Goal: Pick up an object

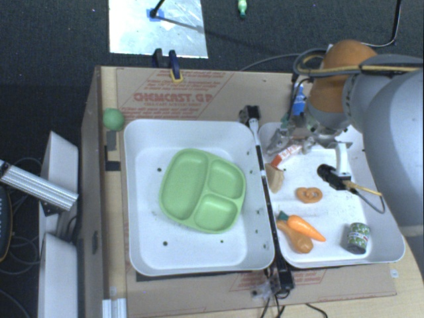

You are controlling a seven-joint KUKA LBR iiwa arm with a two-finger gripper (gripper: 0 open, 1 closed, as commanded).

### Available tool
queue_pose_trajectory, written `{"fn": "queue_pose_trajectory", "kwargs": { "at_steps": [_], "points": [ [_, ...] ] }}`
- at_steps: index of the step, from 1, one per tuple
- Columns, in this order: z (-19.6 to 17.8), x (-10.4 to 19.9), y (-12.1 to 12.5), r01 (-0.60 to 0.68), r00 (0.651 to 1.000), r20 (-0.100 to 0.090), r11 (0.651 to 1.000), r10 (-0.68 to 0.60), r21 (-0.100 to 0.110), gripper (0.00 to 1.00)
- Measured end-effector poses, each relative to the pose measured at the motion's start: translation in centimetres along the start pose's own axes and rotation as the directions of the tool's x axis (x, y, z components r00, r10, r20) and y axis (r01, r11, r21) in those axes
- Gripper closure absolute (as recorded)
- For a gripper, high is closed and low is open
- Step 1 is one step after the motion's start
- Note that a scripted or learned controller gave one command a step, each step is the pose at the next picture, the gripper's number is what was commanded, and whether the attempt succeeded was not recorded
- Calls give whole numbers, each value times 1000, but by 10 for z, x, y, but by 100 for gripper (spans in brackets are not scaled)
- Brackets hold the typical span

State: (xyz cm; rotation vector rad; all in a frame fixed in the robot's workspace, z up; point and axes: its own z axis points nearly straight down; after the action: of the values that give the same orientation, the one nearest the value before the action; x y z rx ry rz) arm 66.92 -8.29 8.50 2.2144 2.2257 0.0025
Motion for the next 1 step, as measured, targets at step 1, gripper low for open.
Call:
{"fn": "queue_pose_trajectory", "kwargs": {
  "at_steps": [1],
  "points": [
    [-11, 0, 1, 2, 1000, 0, 1000, -2, -4, 100]
  ]
}}
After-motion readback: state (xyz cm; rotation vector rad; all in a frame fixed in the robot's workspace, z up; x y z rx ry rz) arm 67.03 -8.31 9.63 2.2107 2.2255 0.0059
